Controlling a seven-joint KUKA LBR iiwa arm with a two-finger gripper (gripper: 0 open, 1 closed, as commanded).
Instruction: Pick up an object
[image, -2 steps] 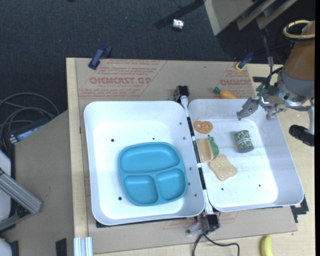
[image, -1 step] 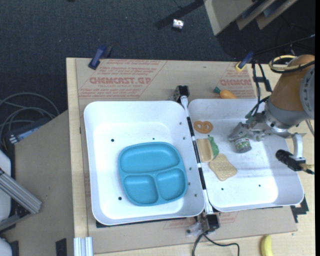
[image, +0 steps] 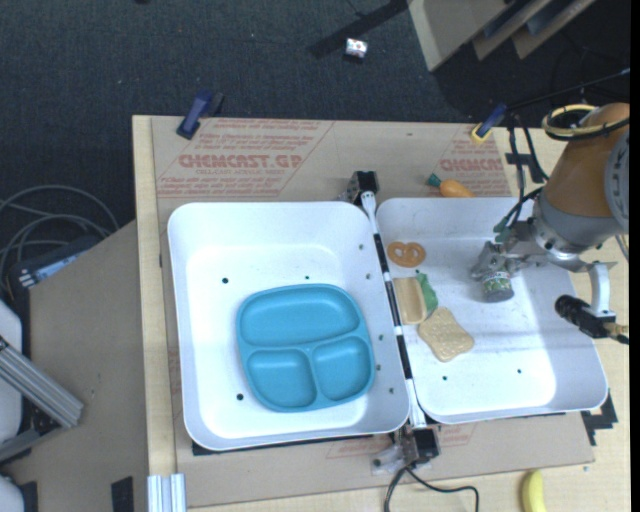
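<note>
Toy foods (image: 430, 315) lay along the right bin's (image: 560, 385) left edge; gripper (image: 495, 272) hovered nearby, finger state unclear; blue tray (image: 303, 345) filled the left bin (image: 200, 300).

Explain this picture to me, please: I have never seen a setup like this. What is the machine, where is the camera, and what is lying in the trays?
One camera looks down at a slant on a bench. The machine is a robot arm, grey and orange, reaching in from the right. Its hand hangs low over the right bin; I cannot tell whether it holds anything. That bin has a pretzel, a tan block with a green piece beside it, and a cracker. The left bin holds a blue divided plate.
</note>
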